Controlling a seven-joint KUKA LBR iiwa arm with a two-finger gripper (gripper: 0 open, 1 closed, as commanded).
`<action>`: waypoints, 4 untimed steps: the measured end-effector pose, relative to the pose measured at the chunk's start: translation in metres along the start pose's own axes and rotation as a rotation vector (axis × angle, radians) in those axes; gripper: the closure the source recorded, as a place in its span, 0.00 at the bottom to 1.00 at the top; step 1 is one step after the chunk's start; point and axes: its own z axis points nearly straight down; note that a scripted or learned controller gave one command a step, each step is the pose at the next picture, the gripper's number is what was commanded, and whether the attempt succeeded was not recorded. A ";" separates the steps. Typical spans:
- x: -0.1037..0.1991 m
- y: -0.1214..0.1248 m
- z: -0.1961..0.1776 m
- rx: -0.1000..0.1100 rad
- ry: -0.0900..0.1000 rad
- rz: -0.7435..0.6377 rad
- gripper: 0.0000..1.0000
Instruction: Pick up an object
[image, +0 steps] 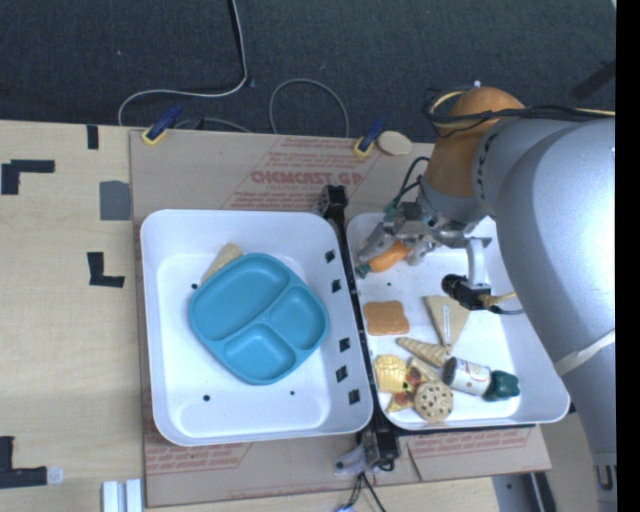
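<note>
My gripper (392, 248) is low over the back left part of the right bin (530, 345). Its grey fingers (374, 243) stand on either side of a small orange toy carrot (386, 259), which lies slanted between them, and they are shut on it. Whether the carrot is off the bin floor cannot be told. The grey arm with its orange band (470, 110) reaches in from the right and hides the bin's back right corner.
In front of the gripper lie a square cracker (385, 318), a pale wedge (441, 316), an ice cream cone (424, 351), a small bottle (476, 378), a cookie (433, 401) and a yellow toy (391, 375). The left bin (165, 300) holds a blue divided plate (260, 316).
</note>
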 end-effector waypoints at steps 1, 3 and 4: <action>0.001 0.000 0.000 0.000 -0.003 0.001 0.00; 0.002 -0.001 0.000 0.002 -0.003 0.001 0.00; 0.002 -0.001 0.000 0.002 -0.003 0.000 0.00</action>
